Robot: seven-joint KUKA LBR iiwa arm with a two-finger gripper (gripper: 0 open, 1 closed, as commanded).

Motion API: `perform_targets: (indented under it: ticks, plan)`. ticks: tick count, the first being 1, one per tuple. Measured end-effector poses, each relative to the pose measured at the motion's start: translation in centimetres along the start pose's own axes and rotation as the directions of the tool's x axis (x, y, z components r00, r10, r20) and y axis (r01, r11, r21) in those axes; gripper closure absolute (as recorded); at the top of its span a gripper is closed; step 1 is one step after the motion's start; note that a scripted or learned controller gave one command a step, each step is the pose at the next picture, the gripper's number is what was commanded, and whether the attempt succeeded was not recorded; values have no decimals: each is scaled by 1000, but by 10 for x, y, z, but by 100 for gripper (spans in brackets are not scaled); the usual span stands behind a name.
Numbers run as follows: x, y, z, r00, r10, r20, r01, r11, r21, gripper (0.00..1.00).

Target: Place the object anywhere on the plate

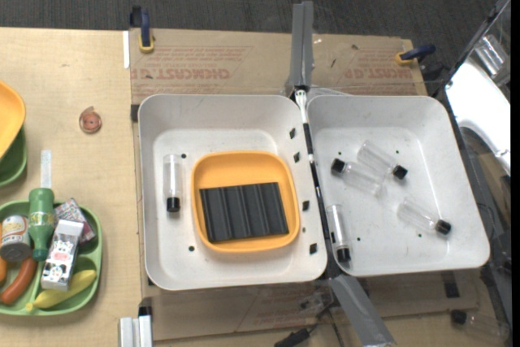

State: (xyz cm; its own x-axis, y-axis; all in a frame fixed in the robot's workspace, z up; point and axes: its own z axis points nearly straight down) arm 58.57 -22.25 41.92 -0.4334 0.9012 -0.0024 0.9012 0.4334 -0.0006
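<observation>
In the right bin [455,256], nearest, a capped tube [337,233] lies along the left wall and a second tube [422,217] lies to its right. In the left bin [162,272], a third tube [172,183] lies just beside the orange plate [244,160]. Farther back, paired tubes [370,165] lie together. The gripper state cannot be determined.

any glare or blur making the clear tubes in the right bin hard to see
Camera view: lighting is even and soft, shadows faint. The clear tubes nearly vanish against the white right bin; their black caps mark them best. The orange plate and its dark ridged insert read sharply. The upper right edge is washed out and slightly blurred.
</observation>
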Motion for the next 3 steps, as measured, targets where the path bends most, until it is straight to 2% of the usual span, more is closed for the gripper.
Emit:
perform_targets:
  ticks: [1,2,3]
  plan:
    - [0,0,0,1000,0,0,0,1000,0,0]
    - [21,-36,8,866,-500,0,500,866,-2,0]
    - [62,-77,-1,547,-837,3,837,547,-2,0]
